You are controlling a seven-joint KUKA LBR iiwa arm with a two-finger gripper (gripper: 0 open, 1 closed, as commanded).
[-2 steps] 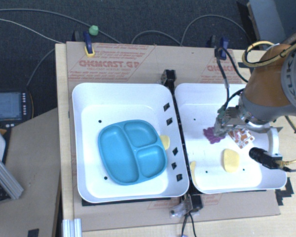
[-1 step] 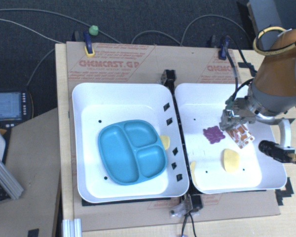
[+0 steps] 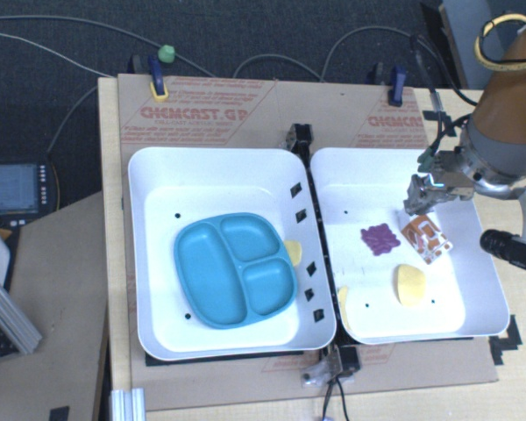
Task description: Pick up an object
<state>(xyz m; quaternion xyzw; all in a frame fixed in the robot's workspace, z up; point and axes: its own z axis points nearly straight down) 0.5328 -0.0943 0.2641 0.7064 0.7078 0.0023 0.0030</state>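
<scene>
In the right bin [image 3: 368,182] lie a purple bunch of grapes [image 3: 380,239], an orange and white packet [image 3: 423,238] and a pale yellow piece [image 3: 410,284]. My gripper [image 3: 423,193] hangs over the right bin, just above and behind the orange and white packet, to the right of the grapes. Nothing shows between its fingers. The grey arm with its orange band [image 3: 508,77] comes in from the right edge.
The left bin [image 3: 158,182] holds a blue divided plate [image 3: 235,268] with a small yellow item [image 3: 293,253] at its right rim. Black clips run along the divider between the bins [image 3: 309,235]. Clamps and cables sit at the bench's far edge.
</scene>
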